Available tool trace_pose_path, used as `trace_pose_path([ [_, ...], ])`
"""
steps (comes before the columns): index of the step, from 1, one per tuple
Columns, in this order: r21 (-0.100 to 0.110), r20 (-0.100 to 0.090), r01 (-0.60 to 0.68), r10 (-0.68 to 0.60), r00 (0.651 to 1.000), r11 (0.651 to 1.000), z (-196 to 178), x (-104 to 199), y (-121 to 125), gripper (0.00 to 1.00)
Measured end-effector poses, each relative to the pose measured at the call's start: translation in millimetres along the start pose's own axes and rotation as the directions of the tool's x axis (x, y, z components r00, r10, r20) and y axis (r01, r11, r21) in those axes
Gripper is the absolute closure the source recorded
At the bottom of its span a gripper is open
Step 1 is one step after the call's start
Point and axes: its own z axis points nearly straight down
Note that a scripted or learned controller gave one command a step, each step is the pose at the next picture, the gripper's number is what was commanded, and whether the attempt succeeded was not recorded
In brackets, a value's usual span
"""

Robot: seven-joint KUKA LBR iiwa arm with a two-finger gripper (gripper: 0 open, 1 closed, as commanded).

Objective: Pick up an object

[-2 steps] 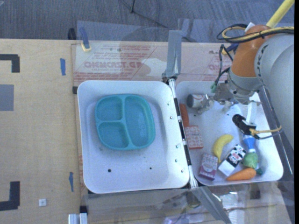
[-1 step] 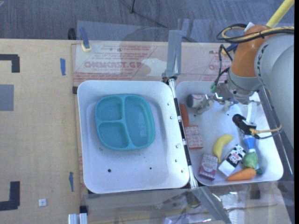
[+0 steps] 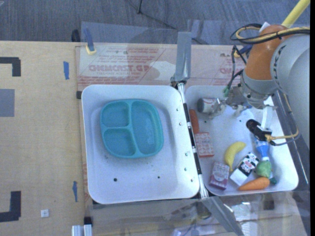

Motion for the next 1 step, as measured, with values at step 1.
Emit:
trace_pose_path([
  [1, 0.0, 0.003, 0.0, 0.0, 1.0, 1.0, 2.3, 1.8, 0.4, 0.0],
])
